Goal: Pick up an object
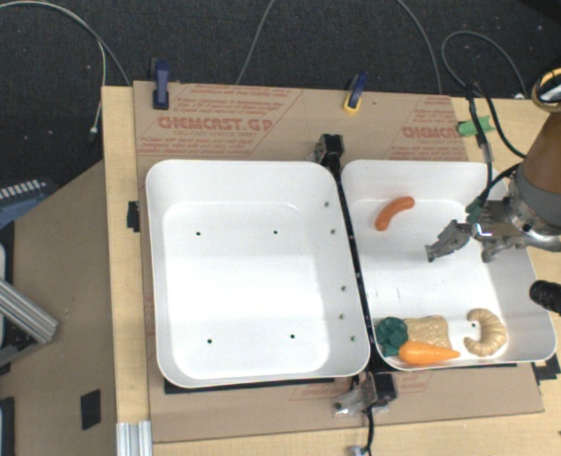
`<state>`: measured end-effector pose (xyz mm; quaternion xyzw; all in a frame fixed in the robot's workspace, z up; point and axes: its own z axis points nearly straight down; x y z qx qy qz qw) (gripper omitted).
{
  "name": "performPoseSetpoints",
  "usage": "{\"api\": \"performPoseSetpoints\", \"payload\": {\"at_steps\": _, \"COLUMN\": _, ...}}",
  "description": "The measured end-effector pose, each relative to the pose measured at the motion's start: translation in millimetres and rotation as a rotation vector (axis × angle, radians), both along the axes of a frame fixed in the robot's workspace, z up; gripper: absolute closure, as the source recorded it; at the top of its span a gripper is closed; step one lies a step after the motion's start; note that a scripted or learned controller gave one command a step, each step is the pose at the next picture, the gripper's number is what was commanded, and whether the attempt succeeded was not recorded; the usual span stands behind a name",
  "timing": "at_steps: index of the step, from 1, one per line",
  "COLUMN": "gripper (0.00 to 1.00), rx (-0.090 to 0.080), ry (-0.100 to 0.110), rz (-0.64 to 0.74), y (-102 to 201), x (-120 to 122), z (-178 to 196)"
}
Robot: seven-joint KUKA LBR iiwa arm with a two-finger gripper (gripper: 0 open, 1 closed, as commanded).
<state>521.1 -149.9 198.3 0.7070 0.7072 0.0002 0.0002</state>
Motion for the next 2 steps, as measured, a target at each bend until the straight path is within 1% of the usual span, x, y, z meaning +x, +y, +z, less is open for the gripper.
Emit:
{"api": "performPoseSetpoints", "payload": {"at_steps": 1, "gripper": 0.0, "rx": 0.002, "ry": 0.008, "rz": 0.004, "y": 53.5, "x": 30.7, "z": -98.9}}
{"api": "performPoseSetpoints", "payload": {"at_steps": 2, "gripper": 0.0, "rx": 0.0, "ry": 0.0, "rz": 0.0, "y": 45.6, "x": 63.4, "z": -100.3}}
